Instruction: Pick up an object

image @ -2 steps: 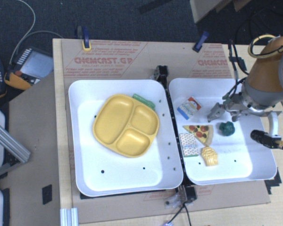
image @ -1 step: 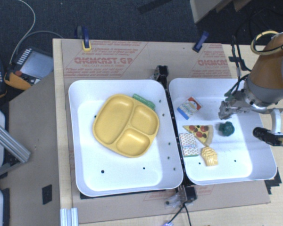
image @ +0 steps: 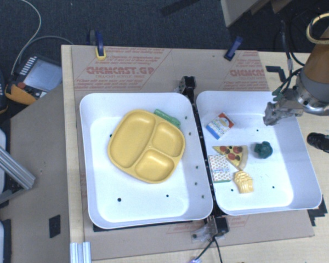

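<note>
Toy fries point(image: 243, 182) lie nearest us in the right bin point(image: 296, 196), beside a pizza slice point(image: 232, 153) and dark green toy point(image: 262, 149); we judge approach underway, gripper point(image: 275, 113) hovering above, finger state unclear, descent needed next.

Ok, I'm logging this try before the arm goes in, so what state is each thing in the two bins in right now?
Yellow plastic divided plate: lying flat, tilted askew in the left white bin.
Green flat piece: partly tucked under the plate's far edge.
Blue and white packet: lying loose in the right white bin.
Toy pizza slice: lying flat.
Pale printed packet: flat.
Yellow toy piece: lying loose.
Dark green lump: alone.
Pincer: above the right bin, holding nothing visible.
</note>
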`<state>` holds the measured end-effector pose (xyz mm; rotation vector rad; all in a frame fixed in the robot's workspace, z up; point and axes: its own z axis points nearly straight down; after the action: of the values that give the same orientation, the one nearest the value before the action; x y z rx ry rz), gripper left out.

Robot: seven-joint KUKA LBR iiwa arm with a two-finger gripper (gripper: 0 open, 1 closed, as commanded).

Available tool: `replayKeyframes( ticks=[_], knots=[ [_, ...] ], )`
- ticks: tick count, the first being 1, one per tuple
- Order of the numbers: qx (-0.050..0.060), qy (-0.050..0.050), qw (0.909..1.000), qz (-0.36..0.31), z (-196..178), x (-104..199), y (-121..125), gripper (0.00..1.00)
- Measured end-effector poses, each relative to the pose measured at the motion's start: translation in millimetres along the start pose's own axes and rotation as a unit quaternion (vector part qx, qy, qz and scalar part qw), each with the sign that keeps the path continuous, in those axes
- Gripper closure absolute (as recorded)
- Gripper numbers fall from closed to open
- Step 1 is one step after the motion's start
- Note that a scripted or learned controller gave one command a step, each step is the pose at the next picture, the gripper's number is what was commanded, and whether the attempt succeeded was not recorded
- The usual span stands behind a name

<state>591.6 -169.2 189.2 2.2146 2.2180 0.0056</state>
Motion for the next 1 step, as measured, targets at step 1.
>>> replayKeyframes(
  ticks=[1],
  knots=[
    [0.0,0.0,1.0,0.0,-54.2,-0.5,2.2,1.0]
  ],
)
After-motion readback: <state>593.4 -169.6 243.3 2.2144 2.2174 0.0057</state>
